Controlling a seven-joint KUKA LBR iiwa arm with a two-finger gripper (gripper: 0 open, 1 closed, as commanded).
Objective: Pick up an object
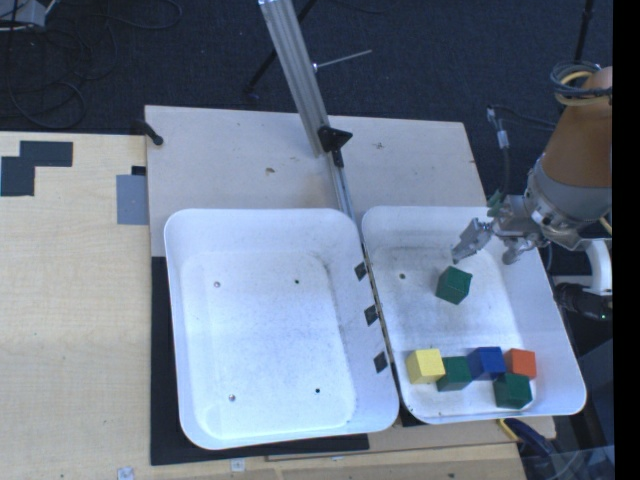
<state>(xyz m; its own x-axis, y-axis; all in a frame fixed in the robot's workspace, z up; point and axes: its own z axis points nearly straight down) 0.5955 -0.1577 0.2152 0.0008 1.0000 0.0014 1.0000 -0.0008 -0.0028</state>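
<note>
A dark green cube [454, 285] lies alone in the middle of the right bin [420, 214]. Along that bin's front edge sit a yellow cube [425, 365], a second dark green cube [455, 372], a blue cube [487, 361], an orange cube [521, 362] and another green cube [512, 389]. My gripper [492, 246] hangs over the right bin's far right part, just above and to the right of the lone green cube. Its fingers [469, 240] are spread open, with nothing between them.
The left bin [172, 230] sits beside the right one, with small black clips [371, 314] along the shared edge. A slanted aluminium post [300, 73] rises from the bench behind the bins. Cables lie on the dark floor beyond.
</note>
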